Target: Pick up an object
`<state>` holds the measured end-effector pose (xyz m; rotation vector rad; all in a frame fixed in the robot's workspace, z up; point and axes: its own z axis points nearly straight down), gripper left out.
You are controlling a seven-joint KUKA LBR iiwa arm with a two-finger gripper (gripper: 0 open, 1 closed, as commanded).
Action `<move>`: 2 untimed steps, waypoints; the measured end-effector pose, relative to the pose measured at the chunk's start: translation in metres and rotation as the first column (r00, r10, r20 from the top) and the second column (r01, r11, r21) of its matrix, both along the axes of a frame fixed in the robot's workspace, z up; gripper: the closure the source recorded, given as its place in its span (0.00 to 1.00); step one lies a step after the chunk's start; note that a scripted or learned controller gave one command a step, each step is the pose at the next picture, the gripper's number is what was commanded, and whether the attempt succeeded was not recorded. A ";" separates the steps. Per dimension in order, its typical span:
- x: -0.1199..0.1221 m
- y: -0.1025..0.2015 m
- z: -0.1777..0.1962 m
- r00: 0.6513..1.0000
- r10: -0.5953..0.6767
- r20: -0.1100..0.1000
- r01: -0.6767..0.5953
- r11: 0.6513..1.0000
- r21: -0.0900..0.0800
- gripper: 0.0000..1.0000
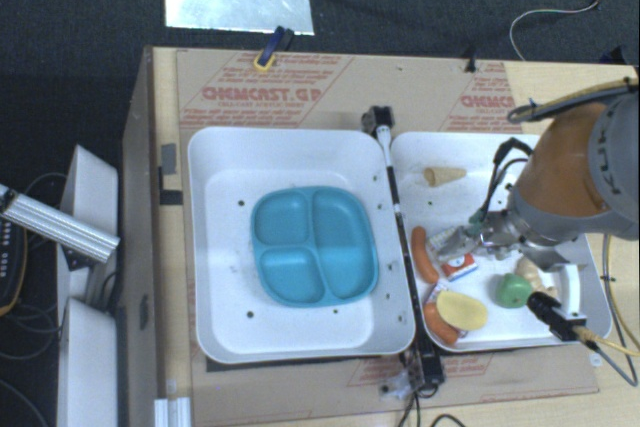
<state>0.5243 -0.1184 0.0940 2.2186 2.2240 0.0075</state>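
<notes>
Yellow, rounded plastic food (462,308) lies by the right white bin's (455,155) front edge; the two-finger gripper (455,243) hovers above, finger state unclear.

A divided plate (314,246) lay in the left bin (215,165). In the right bin (415,155), a cone (444,176) lay far, a sausage (425,254) left, and a round fruit (514,290) near, right of a chip (461,309).

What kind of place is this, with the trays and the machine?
Probably a robotics lab bench: a robot arm reaches over two white bins, one holding toy food like a hot dog, with cables trailing across the floor.
</notes>
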 end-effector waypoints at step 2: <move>0.002 0.000 0.011 1.000 0.001 0.008 -0.001 1.000 -0.002 0.00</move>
